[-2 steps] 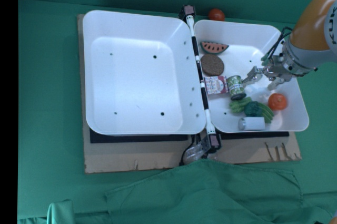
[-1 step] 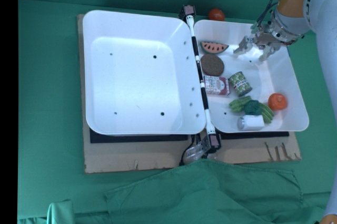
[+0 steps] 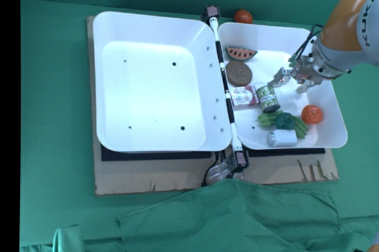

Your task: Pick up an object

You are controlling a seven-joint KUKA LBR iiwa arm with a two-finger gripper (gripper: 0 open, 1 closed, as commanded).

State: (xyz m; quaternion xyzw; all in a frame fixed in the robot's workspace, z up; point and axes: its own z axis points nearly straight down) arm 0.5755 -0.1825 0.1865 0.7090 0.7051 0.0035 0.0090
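Observation:
The right bin holds several small items. A watermelon slice lies at its far left, with a brown round patty just in front of it. Nearer are a red-and-white packet and a green can lying on its side. Green vegetables, an orange ball-like fruit and a white cylinder sit at the front. My gripper hangs over the bin's middle right, just right of the can, open, and nothing is between its fingers.
The left bin stands beside the right one, joined by a black-and-white bar. A red tomato lies on the green cloth behind the right bin. Cardboard underlies both bins, and folded green cloth lies in front.

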